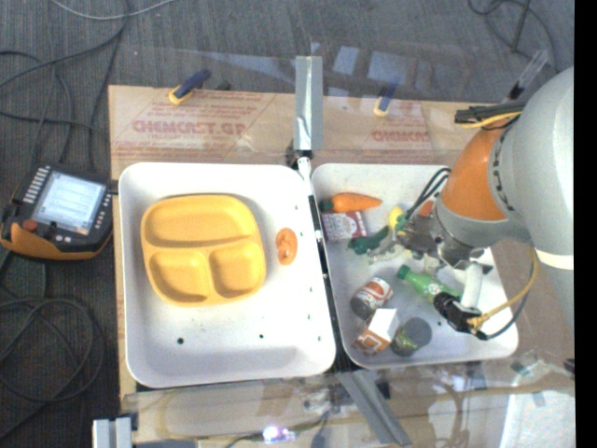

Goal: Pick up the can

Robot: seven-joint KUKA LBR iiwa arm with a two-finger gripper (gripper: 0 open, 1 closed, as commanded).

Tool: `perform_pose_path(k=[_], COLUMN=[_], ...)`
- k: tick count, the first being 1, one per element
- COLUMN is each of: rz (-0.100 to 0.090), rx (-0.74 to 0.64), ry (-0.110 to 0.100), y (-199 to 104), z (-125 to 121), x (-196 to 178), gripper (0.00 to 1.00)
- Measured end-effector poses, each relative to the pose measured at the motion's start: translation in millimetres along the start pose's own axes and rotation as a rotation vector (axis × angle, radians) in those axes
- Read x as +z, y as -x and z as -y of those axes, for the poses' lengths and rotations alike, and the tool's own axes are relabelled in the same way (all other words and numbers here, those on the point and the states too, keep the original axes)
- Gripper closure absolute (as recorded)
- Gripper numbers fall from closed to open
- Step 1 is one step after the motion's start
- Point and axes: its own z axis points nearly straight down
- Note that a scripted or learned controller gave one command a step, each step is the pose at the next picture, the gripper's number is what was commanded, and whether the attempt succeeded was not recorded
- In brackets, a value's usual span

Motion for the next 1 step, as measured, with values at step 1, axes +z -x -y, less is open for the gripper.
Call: perform_pose_path(k=[1], rz=[0.002], rx=[0.000], ry=[-0.001], y=[0.6], z=[-0.1], x=[-10.2], gripper=[1.00])
